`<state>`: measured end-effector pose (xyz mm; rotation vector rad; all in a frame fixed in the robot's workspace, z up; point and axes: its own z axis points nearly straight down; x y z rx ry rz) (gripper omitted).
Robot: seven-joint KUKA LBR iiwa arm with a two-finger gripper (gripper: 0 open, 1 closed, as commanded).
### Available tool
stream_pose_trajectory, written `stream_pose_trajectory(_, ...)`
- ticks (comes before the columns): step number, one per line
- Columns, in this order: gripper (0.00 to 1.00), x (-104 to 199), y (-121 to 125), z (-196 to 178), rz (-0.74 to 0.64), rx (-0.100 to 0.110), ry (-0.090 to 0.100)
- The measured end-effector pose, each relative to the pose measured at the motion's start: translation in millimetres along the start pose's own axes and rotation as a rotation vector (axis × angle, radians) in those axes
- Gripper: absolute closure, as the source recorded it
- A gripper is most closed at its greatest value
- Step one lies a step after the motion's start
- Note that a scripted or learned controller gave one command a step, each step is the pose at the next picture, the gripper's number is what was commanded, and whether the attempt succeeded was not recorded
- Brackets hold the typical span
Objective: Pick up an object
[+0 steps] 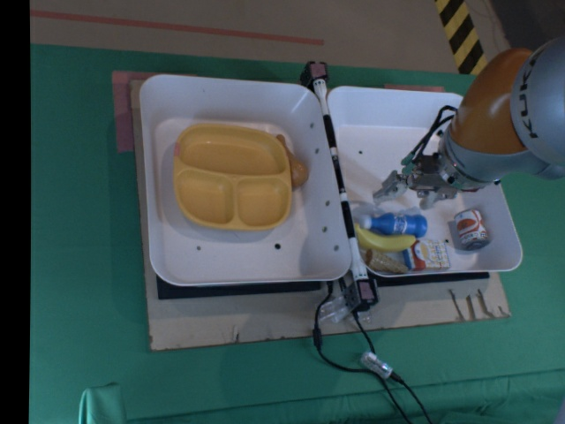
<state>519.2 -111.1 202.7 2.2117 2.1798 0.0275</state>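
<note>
Along the right bin's (494, 263) near edge lie a snack packet (427, 254), a banana (385, 241), a blue bottle (399, 224) and a can (470, 229), and just beyond them hovers the tool (410, 190), fingers spread wide, holding nothing.

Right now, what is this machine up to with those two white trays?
The arm's gripper hangs over the right bin, fingers spread, holding nothing. Below it lie a blue bottle, a banana, a snack packet and a small can. The left bin holds a yellow divided plate.
</note>
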Motion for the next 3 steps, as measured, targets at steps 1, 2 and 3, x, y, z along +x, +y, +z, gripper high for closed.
stream_pose_trajectory(1, 1.0, -3, 3, -14, 0.007, -0.011, -0.004)
stream_pose_trajectory(2, 1.0, 4, 67, -110, -0.009, 0.025, 0.008)
stream_pose_trajectory(3, 1.0, -28, 162, -99, -0.008, 0.024, 0.004)
